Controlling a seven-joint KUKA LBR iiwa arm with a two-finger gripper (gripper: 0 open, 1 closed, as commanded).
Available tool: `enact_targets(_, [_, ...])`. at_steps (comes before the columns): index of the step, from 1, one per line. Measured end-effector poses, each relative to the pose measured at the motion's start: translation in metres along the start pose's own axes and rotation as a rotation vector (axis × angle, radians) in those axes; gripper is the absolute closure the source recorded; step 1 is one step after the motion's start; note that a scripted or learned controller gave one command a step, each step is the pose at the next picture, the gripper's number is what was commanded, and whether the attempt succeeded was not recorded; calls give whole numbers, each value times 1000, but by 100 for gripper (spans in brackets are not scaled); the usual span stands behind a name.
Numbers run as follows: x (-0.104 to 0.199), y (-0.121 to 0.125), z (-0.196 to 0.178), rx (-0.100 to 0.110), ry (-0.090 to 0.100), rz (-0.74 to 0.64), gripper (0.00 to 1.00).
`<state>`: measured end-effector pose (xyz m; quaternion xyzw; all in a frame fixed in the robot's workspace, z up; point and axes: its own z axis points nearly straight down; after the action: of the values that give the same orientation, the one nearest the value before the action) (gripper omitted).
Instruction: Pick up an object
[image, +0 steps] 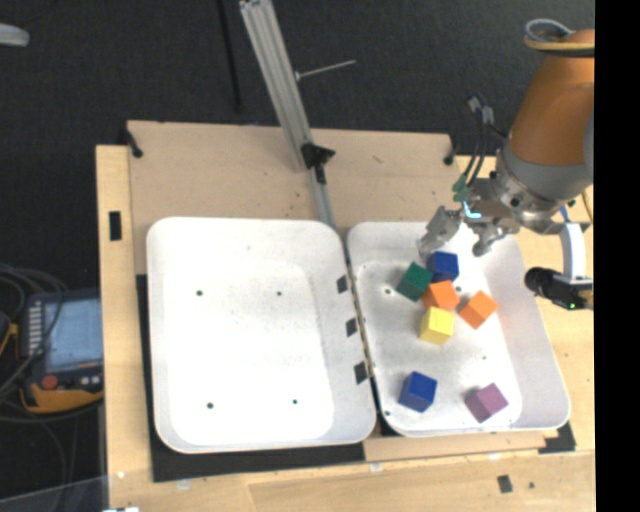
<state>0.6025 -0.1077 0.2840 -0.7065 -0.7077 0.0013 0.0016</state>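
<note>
- We see a cluster of small blocks in the right bin (535, 385): a blue cube (444, 265) farthest from us, a green cube (413, 281) just left of it, an orange cube (440, 295) touching both, and a yellow cube (436, 325) just near of that one.
- A second orange cube (478, 308) lies just right of the cluster, tilted.
- Nearer to us, well apart from the cluster, sit a second blue cube (418, 390) and a purple cube (486, 401).
- The gripper (463, 238) hangs over the far part of the right bin, just beyond the far blue cube; its two fingers are spread apart with nothing between them.
- The arm (552, 110), grey with an orange band, enters from the right.
- The left bin (170, 330) lies beside the right one, their edges nearly touching.
- A metal pole (285, 85) slants over the bench (250, 170) at the far side.
</note>
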Motion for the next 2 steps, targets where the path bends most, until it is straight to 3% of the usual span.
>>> enact_targets(1, [0,1,-3,-5,0,0,0])
enact_targets(2, [8,-4,50,0,-2,4,0])
